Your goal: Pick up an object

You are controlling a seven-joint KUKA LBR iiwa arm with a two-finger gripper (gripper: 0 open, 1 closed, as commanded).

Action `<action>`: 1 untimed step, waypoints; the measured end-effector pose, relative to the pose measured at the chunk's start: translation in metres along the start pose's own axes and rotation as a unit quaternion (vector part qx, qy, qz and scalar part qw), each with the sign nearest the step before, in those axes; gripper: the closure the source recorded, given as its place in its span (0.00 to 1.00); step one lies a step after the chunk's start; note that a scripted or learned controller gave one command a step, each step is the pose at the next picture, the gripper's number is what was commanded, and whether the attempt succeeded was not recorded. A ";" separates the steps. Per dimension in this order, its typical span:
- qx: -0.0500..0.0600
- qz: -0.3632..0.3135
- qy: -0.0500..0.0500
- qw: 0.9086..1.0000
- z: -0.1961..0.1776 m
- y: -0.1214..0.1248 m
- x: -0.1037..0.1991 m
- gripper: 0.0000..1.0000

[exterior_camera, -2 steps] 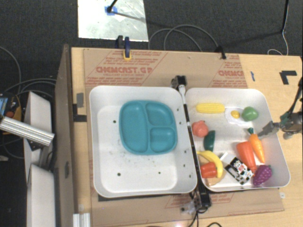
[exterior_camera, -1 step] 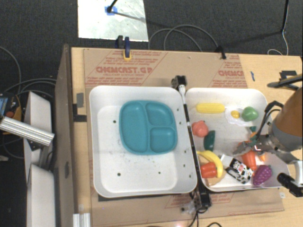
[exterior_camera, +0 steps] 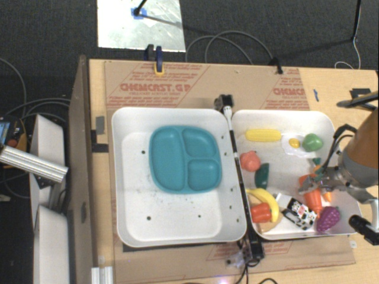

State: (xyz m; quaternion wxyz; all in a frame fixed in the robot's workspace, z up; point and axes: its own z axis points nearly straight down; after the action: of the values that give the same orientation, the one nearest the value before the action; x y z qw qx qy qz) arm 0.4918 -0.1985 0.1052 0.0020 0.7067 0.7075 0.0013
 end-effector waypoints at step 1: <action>-0.002 -0.005 0.000 1.000 -0.045 0.051 0.045 1.00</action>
State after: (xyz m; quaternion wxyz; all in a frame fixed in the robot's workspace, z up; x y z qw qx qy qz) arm 0.5423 -0.1537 0.1503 0.0031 0.7034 0.7108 0.0028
